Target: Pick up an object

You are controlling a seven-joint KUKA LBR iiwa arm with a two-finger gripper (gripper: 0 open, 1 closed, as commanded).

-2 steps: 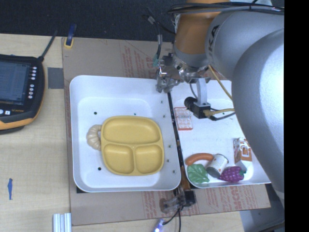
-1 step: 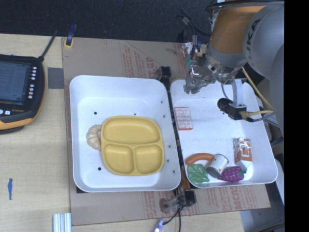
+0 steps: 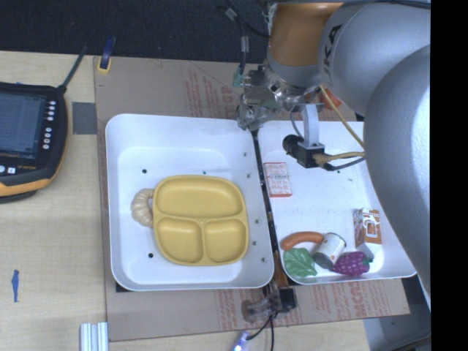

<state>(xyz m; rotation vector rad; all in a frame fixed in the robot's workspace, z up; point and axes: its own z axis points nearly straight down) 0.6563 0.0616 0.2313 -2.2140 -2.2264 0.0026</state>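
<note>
The pale wooden bench carries a brown cardboard sheet, and on that the left bin and the right bin sit touching side by side. A black-and-orange teach pendant lies at the bench's left edge, well apart from a small blue thing

Robotics lab: grey-and-orange industrial arm with gripper, control pendant at left edge of counter, two white bins on cardboard sheet, cable trailing.
</note>
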